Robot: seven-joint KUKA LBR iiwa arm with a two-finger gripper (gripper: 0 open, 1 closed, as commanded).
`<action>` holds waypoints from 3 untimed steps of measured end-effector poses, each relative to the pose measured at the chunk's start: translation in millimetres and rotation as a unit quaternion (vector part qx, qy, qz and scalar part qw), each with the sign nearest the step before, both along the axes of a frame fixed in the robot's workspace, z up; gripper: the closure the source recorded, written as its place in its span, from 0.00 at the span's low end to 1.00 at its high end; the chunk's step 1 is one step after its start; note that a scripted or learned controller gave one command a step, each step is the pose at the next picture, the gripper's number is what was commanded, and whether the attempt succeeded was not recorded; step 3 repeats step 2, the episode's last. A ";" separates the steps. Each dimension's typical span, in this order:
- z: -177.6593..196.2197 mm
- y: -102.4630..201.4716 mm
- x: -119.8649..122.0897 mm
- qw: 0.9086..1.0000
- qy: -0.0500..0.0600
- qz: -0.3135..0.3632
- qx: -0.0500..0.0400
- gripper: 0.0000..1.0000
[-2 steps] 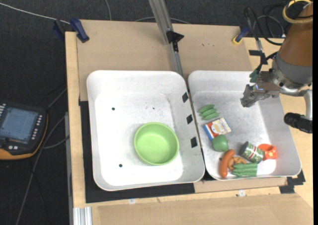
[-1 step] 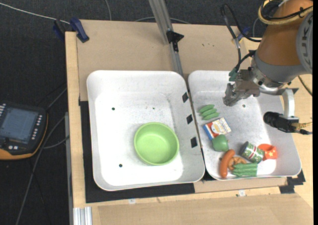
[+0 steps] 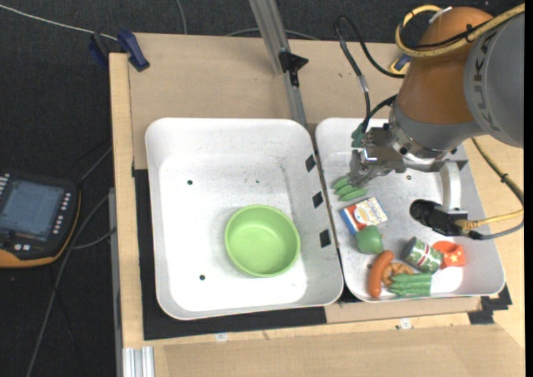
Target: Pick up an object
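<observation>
Hand (image 3: pixel 363 171) low in right bin (image 3: pixel 483 225), just above green pods (image 3: pixel 351 190) near bin's left wall; finger spread impossible to tell. Nearby: box (image 3: pixel 365 214), green ball (image 3: pixel 370 240), can (image 3: pixel 422 255), sausage (image 3: pixel 379 272). Green bowl (image 3: pixel 261 240) in left bin (image 3: pixel 166 200).

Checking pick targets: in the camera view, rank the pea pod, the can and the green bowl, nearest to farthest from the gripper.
1. Pea pod: right bin, just below the gripper.
2. Can: same bin, toward the near right corner.
3. Green bowl: left bin, across the divide, farthest.
</observation>
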State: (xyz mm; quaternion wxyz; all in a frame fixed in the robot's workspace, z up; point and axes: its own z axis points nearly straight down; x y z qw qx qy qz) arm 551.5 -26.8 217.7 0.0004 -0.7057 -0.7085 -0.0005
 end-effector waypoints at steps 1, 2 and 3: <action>10.5 57.0 -0.4 1.000 -0.001 0.000 0.000 1.00; 24.3 106.8 -15.4 1.000 -0.001 0.000 0.000 1.00; 24.3 106.8 -15.4 1.000 -0.001 0.000 0.000 1.00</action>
